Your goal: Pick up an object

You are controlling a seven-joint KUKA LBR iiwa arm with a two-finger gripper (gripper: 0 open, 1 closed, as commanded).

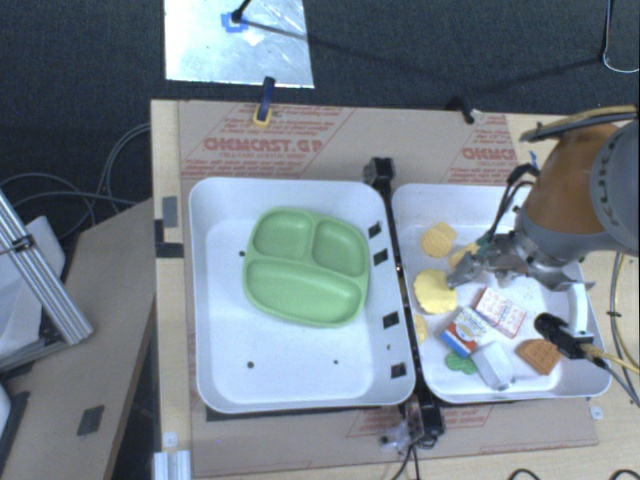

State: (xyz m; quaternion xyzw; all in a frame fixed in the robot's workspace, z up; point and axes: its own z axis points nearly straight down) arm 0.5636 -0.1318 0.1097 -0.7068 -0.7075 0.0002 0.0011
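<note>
The arm [575, 183] is reaching in over the right bin [470, 200], and its gripper [468, 265] is hanging low among the clutter, just beside the yellow round piece [434, 290] and below the smaller yellow blob [438, 239]. Honestly I can't tell how the gripper is set from here, it's a dark tangle against the white plastic, and nothing is visibly caught in it. The task just says grab an object, and the candidates are all sitting in that right bin: the two yellow bits, a flat red-and-white packet [500, 313], a blue-and-red carton [461, 333] lying on its side, a little green thing [460, 363] and a waffle-brown cookie shape [538, 355] near the front edge. If I were steering this, I'd go for the yellow round piece since it's closest and stands apart from the packets, coming straight down and centred so it isn't getting nudged sideways; it looks smooth and rubbery, probably toy food. The flat packet looks like a slippery, thin target. The left bin [215, 298] is holding a matte green divided tray [305, 266], three compartments, rounded corners, all on a cardboard-covered counter [330, 138].
</note>
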